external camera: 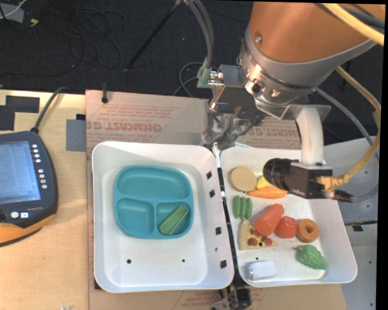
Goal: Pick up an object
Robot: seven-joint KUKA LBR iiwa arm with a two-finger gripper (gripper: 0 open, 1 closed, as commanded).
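Note:
My gripper (224, 137) hangs over the far end of the ridge between the two bins, above the right bin's (343, 252) back left corner. Nothing shows in it. The right bin holds several toy foods: a beige round cookie (243, 178), a carrot (267, 193), a green pepper (243, 207), a red pepper (268, 218), a tomato (286, 228), a donut (307, 230), a pizza slice (253, 240), a green leafy piece (312, 257) and a white cylinder (261, 269). All of them lie nearer to the camera than the gripper.
The left bin (108, 256) holds a teal divided plate (141, 203) with a green pickle slice (174, 220) in its right compartment. A black cylinder on the arm (293, 177) overhangs the right bin's far side. A tablet pendant (15, 177) lies at the left of the bench.

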